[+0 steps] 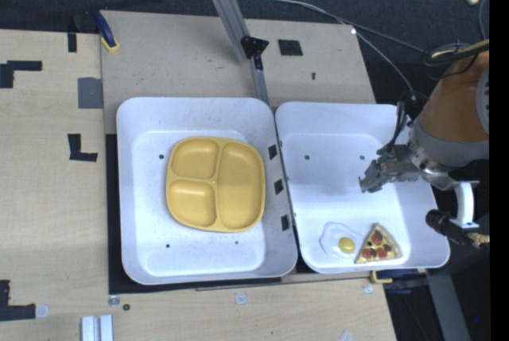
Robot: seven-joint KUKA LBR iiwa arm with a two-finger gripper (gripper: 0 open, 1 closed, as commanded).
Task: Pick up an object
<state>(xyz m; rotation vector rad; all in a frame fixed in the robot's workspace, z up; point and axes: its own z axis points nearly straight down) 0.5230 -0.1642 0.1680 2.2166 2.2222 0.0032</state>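
Gripper (374, 180) sits over the right bin (318, 121), toward its 3 o'clock wall; can't tell jaw state. Fried egg (339, 242) and pizza slice (378, 245) lie side by side near the 6 o'clock rim, apart from the gripper. Bin's centre and 9 o'clock side are bare floor. Left bin (143, 172) carries a yellow divided plate (215, 184).

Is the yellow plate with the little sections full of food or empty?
Empty. The yellow plastic three-section plate lies flat in the left white bin, and all three compartments show bare yellow.

Bins (199, 113) were white. Plate (215, 184) was plain yellow. Egg (340, 242) white, yolk yellow. Pizza (378, 245) tan, red-dotted. My band (452, 105) orange.
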